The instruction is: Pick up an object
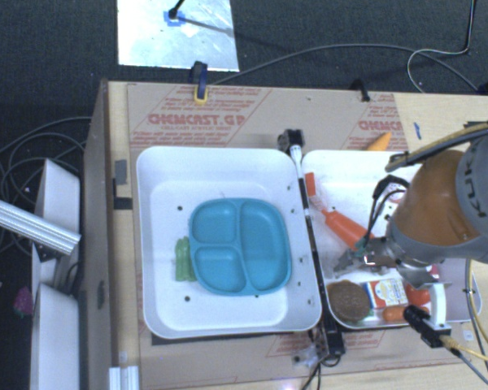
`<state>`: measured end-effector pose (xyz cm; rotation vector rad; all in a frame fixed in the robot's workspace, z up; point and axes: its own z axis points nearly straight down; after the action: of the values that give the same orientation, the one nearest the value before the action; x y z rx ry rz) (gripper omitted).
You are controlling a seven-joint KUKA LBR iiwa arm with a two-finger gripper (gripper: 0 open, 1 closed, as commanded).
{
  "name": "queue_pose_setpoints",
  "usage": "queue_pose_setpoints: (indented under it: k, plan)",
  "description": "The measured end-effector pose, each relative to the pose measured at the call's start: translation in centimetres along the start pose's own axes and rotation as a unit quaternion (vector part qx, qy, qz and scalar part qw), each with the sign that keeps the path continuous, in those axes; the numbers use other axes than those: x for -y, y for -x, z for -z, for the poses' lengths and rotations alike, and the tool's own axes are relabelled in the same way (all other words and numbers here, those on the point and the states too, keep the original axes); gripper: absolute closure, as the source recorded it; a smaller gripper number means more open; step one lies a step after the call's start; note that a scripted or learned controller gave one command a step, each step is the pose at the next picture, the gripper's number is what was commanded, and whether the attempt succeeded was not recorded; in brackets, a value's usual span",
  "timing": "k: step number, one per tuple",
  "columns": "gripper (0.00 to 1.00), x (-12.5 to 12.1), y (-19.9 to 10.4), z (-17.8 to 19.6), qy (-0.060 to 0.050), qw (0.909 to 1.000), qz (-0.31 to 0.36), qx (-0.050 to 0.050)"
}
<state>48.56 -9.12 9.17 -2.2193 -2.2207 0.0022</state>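
Observation:
My gripper (355, 259) hangs low over the right bin (342, 169), near its front left part. Just behind it lies an orange carrot-shaped piece (344, 223), slanting toward the gripper. A brown round disc (350, 300) sits directly in front of the gripper at the bin's front edge. Beside the disc lie a red and white packet (387, 290) and a small orange-red piece (395, 313). The wrist and its orange band (435, 205) cover the right half of this bin. Nothing shows held in the gripper.
The left bin (167, 177) holds a blue divided plate (240, 244) with a green piece (183, 259) against its left side. A thin orange-red piece (309, 186) lies by the divider wall. Another orange piece (380, 141) rests on the bench behind the right bin.

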Motion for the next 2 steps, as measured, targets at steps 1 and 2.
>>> queue_pose_setpoints:
  k: [1, 2]
  plan:
    - [0.00, -5.5, 0.2, 5.6, 0.003, 1.0000, 0.001, 0.000]
    - [0.00, -10.4, 5.8, 7.3, 0.003, 1.0000, 0.000, 0.001]
